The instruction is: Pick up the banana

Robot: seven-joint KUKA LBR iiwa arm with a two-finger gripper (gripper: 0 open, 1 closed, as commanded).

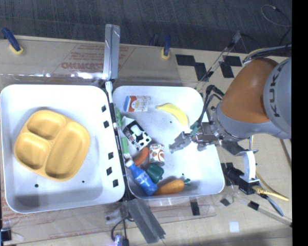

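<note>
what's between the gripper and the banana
Nothing visible. The gripper hangs over bare bin floor in the right bin, and the banana lies just up-view of it near the back wall. The carton and can lie off to the sides.

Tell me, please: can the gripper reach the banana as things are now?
Probably yes. The banana lies alone on bare bin floor in the right bin, nothing on top, and the gripper hangs just below it.

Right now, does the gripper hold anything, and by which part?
Nothing is held. The gripper is open over bare bin floor, below the banana and apart from it.
</note>
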